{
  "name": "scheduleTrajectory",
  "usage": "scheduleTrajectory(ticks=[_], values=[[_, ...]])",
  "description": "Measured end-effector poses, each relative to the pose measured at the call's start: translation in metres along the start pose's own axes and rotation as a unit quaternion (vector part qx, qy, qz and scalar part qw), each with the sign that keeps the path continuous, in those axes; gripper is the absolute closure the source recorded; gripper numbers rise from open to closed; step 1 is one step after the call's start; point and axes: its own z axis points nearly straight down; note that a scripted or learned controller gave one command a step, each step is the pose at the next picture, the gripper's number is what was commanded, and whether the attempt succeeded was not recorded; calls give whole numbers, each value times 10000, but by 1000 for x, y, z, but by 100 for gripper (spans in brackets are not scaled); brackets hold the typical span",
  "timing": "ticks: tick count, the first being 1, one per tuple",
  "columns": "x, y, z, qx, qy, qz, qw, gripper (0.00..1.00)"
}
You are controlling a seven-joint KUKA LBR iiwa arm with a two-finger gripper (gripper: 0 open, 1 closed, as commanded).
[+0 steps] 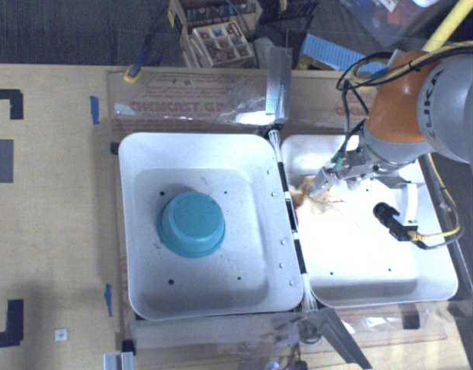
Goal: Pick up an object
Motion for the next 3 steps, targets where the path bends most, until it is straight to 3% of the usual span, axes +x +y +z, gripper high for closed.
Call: scheduleTrajectory(ticks=[1, 2, 3], values=[[-1, 13, 23, -61, -12, -432, 9990, 0], [-1, 16, 11, -103, -7, -419, 9991, 100], [46, 65, -67, -6, -12, 952, 9955, 100]])
